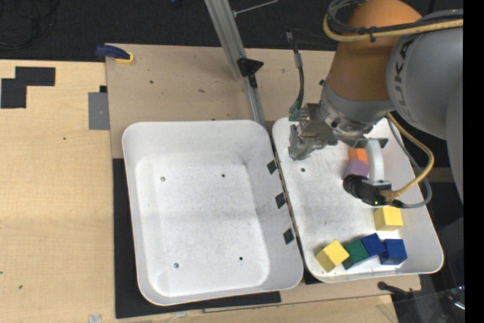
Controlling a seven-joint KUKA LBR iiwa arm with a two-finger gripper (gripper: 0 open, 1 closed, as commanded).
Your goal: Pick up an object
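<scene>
Blocks: yellow block (331, 255), green block (355, 251) and blue blocks (383, 247) cluster at the right bin's (318, 200) near edge; another yellow block (389, 217) sits just behind.
Gripper (297, 145): low over right bin's far left, nothing seen between fingers; spread unclear.
Left bin (144, 163): beside it on the bench (53, 185).

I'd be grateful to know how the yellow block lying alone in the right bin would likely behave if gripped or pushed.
The yellow block looks like a small flat-faced cube, so it should probably slide, not roll, when pushed. It appears rigid and likely light for its size. Its parallel faces should suit the gripper, though the smooth right bin floor may let it skid.
</scene>
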